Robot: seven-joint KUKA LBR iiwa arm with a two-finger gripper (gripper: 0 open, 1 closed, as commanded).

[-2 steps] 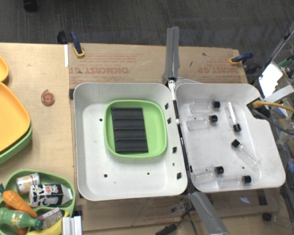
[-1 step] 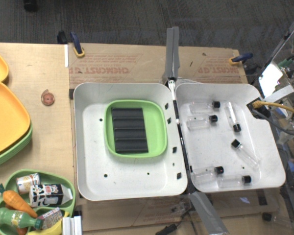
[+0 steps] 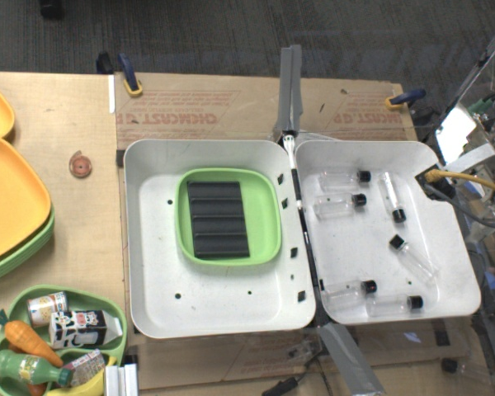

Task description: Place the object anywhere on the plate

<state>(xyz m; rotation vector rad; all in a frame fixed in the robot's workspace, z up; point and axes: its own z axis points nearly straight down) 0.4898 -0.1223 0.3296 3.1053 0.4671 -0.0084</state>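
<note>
1. The green plate (image 3: 228,216) sits mid left bin (image 3: 148,304), a black ridged insert on it, open to a drop from above.
2. Clear vials (image 3: 391,196) with black caps lie scattered flat in the right bin (image 3: 445,304), well apart, so each could be picked singly.
3. The claw: I cannot tell its state; nothing is seen held.
</note>
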